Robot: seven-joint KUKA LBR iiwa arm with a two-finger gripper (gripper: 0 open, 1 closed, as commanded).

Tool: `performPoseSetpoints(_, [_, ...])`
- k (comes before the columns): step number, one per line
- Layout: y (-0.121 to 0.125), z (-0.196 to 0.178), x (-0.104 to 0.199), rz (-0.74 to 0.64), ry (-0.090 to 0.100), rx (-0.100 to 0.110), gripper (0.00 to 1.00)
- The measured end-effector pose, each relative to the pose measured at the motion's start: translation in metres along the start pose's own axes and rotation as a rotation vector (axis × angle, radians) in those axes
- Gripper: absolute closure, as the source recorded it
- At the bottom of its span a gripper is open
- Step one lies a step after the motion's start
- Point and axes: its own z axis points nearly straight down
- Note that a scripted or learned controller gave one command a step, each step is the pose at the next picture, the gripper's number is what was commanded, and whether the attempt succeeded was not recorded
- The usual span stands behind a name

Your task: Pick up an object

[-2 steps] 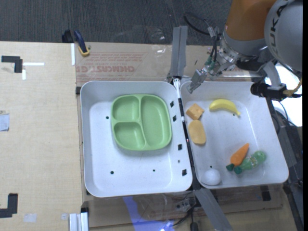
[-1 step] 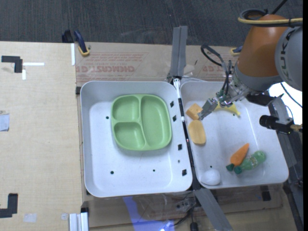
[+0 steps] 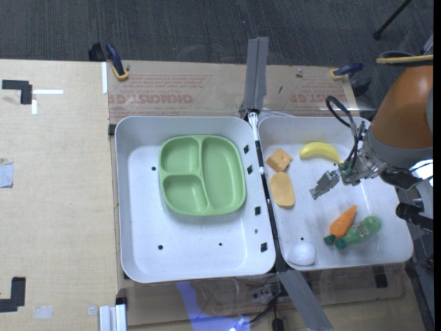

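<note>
White ball point(image 3: 301, 254) front; carrot point(image 3: 342, 222) diag, tip upper-right, end effector point(image 3: 321, 187) above

Two shallow white bins sit side by side on a bench point(image 3: 55, 205). The left bin point(image 3: 138, 254) carries a green divided plate point(image 3: 202, 175). In the right bin point(image 3: 393, 254) lie a banana point(image 3: 320, 151), a tan cube point(image 3: 279, 160), an oval bread-coloured piece point(image 3: 282, 189), a carrot point(image 3: 342, 222) touching a green bottle point(image 3: 362, 231), and a white ball point(image 3: 301, 254) near the front edge. The grey arm point(image 3: 408, 116), banded in orange, reaches in from the right, its tool point(image 3: 324, 183) poised over bare bin floor between the banana and the carrot, holding nothing.
</note>
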Motion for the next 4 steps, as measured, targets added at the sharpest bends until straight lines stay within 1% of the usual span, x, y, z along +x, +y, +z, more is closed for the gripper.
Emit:
performPoseSetpoints(1, [-0.057, 0.069, -0.033, -0.189, 0.000, -0.002, 0.00])
performPoseSetpoints(2, [-0.057, 0.060, -0.034, -0.184, 0.000, -0.003, 1.00])
performPoseSetpoints(3, [0.019, -0.018, -0.011, 0.021, 0.000, -0.002, 1.00])
performPoseSetpoints(4, [0.096, -0.032, 0.013, 0.239, -0.002, -0.001, 1.00])
